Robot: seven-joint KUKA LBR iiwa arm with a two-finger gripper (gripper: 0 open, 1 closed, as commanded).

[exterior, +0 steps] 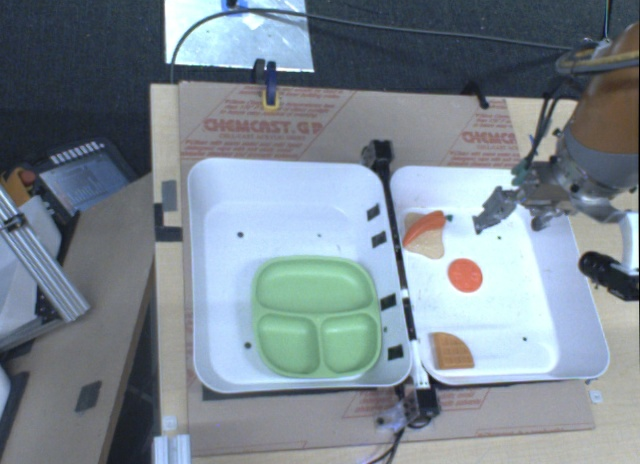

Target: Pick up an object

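Observation:
In the right bin [570, 352] lie three small objects. An orange and tan wedge [426, 234] sits near the bin's left wall, a round red-orange disc [464, 275] in the middle, and a brown toast-like piece [452, 351] at the front left. My gripper [518, 214] hangs over the back half of this bin, to the right of the wedge and above the disc. Its two dark fingers [492, 212] stand apart, open, with nothing between them.
The left bin [215, 252] holds a green divided plate [315, 314]. A black clip [380, 152] sits where the two bins meet at the back. A dark knob [610, 272] juts in at the right bin's right rim. Cables run across the back.

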